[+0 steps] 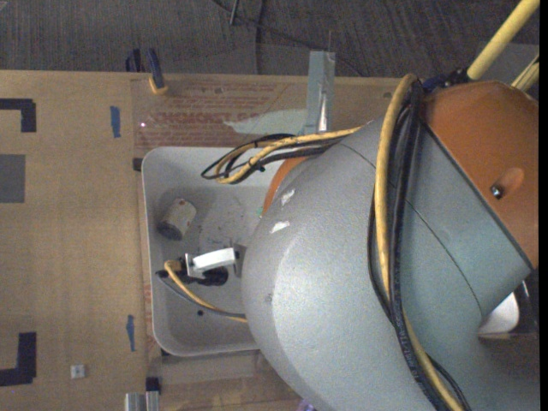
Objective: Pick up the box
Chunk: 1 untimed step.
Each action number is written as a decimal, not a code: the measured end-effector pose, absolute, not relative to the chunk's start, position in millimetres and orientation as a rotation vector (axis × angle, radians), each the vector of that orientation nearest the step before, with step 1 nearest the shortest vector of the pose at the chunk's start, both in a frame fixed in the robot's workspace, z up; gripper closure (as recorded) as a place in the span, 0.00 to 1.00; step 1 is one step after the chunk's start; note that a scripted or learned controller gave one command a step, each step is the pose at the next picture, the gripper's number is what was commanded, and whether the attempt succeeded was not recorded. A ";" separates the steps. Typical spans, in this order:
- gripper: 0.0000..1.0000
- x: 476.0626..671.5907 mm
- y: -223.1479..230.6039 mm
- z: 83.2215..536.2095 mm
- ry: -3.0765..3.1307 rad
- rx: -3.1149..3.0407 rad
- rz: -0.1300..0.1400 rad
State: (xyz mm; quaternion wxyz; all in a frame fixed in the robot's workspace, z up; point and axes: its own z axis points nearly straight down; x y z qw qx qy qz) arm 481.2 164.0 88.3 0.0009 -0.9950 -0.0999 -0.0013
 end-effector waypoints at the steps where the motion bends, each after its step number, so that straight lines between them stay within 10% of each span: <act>1: 0.00 517.2 97.7 199.2 -0.449 -3.110 0.017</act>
